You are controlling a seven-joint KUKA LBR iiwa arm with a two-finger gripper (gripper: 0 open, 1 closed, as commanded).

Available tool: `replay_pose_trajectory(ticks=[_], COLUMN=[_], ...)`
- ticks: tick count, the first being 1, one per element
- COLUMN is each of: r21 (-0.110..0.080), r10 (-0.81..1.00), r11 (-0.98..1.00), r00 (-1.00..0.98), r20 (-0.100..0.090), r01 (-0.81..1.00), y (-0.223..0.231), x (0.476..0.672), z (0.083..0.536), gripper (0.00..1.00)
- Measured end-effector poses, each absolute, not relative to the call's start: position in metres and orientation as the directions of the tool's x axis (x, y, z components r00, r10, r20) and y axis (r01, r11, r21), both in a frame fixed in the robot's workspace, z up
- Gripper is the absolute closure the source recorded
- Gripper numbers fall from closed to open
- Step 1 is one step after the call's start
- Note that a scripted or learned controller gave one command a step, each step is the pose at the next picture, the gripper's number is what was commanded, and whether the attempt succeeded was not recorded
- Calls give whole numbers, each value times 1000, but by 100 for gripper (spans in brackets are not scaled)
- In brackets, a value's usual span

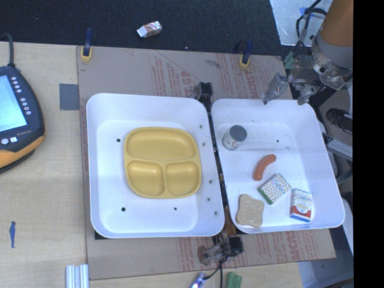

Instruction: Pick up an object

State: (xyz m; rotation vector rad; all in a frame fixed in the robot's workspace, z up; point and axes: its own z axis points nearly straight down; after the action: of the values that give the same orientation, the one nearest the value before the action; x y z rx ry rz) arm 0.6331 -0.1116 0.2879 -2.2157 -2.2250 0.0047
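Note:
My gripper (287,93) hangs over the far rim of the right bin (312,125), near its back right corner, open with nothing between its fingers. Down in that bin lie a small grey can (234,137) at the back left, a red sausage (264,167) in the middle, a green-and-white box (274,188), a slice of bread (249,210) at the front, and a red-and-white carton (302,204) at the front right. All of them are well in front of the gripper and apart from it.
The left bin (105,179) holds a yellow divided plate (162,162). A teach pendant (18,119) rests at the bench's left edge. A crumpled wrapper (149,29) lies on the dark floor behind. Blue-and-yellow clamps (87,47) (245,53) pin the cardboard's far edge.

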Motion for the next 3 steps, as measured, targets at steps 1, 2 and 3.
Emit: replay_pose_trajectory(ticks=[1,2,3], r21=[-7,-5,-4], r10=[1000,1000,1000], r11=[4,4,5], r00=[-4,-4,-5], r20=[-1,-2,-1], r01=[1000,1000,1000], y=[-93,-130,-134], x=[622,584,529], z=[167,146,91], gripper=[0,0,0])
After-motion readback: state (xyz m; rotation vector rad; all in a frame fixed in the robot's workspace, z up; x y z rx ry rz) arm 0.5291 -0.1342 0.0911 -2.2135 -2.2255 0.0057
